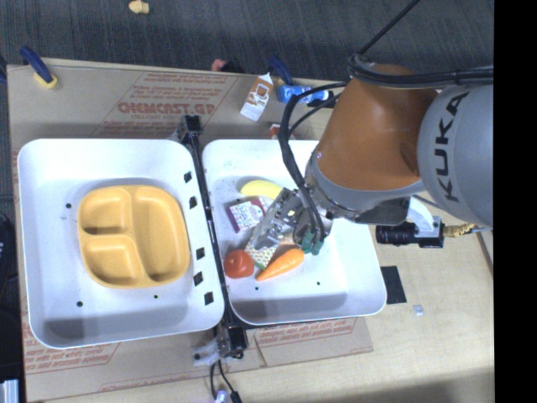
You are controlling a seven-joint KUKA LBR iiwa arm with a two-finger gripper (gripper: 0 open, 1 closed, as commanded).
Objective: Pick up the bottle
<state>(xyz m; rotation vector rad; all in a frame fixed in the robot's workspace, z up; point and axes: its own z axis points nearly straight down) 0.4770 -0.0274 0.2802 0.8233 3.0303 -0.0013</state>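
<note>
The claw (289,223) hangs low inside the right bin (357,296), its metal parts and a bit of teal showing just below the arm's wrist. Whether it is released or clenched cannot be told from this slant, because the wrist covers much of it. Nothing can be made out as gripped.

Directly around it lies a cluster of small things. A carrot (281,264) rests just below the claw, tilted, with its tip pointing up and to the right. A red tomato (238,264) sits touching the carrot's thick end, close to the bin's left wall. A small printed packet (245,215) lies just left of the claw, and a yellow banana-like piece (260,189) lies above that. A bottle cannot be picked out with certainty in the clutter; the pale, shiny object under the claw may be it, but it is too hidden to tell.

The left bin (42,225) holds a yellow divided tray (132,233), well apart from the claw. Both bins rest on cardboard on the counter (436,342). A small carton (258,96) lies beyond the bins.
</note>
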